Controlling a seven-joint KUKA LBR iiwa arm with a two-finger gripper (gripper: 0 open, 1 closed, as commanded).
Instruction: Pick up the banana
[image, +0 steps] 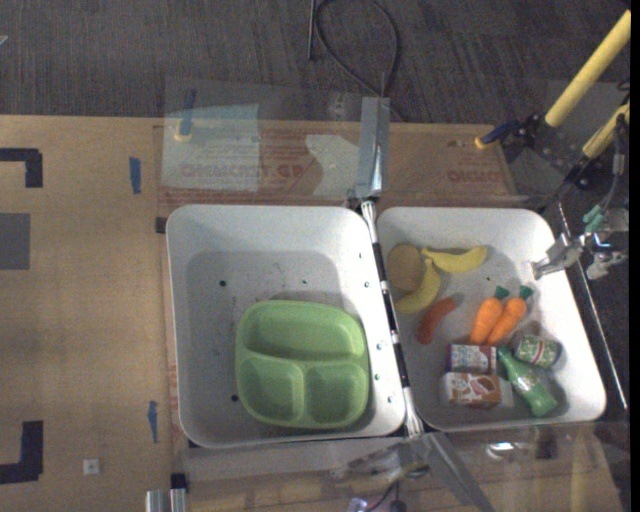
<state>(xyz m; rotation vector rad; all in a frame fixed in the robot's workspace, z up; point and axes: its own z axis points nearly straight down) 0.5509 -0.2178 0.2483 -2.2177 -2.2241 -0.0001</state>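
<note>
Faint reddish printed lettering ran across the brown cardboard sheet (452, 172) behind the two white bins, but it appeared reversed and too blurred to read. The two small white-and-red cartons (472, 375) carried label markings, also too small to make out.

Your gripper (560, 262) sits at the frame's right edge, about mid-height, pointing left; its arm is barely visible.

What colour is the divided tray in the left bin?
Light green: the three-compartment plastic tray in the left white bin, seen in the camera view.
</note>
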